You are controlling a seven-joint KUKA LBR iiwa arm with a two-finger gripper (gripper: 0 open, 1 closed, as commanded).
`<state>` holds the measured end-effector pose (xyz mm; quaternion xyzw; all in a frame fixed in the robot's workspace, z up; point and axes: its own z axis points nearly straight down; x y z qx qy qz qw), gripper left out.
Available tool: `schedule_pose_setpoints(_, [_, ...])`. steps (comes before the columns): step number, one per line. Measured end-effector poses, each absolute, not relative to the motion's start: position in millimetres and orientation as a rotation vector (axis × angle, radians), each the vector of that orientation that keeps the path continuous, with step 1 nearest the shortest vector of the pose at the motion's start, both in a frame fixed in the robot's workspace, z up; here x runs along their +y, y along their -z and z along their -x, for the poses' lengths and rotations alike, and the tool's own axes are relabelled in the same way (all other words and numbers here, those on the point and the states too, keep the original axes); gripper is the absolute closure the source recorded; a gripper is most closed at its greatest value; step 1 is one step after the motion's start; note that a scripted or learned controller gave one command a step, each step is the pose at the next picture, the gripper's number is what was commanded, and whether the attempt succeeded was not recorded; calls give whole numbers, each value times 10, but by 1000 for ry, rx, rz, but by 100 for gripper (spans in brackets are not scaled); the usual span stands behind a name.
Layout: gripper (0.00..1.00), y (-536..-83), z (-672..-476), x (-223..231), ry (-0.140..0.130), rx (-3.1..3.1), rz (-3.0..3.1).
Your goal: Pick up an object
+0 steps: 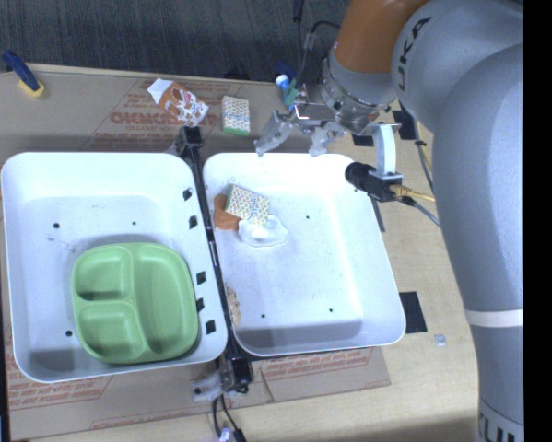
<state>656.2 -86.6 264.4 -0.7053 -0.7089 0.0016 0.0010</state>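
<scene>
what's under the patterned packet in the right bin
The patterned packet lies on a small pile: an orange item shows at its left, a white item below. What sits directly beneath is covered.

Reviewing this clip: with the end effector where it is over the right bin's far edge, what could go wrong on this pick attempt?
1. The end effector hangs over the right bin rim, apart from the small pile of objects; a straight descent could hit the rim.
2. The objects sit bunched against the bin's left wall, so a grab may catch the wall or several at once.
</scene>
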Motion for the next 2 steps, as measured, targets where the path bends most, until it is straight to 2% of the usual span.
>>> schedule_pose_setpoints(1, [0,-2653,-6564,-1442,-2,-2226,2217])
schedule_pose_setpoints(2, [0,-911,-6057,-921,-6,-2227,2211])
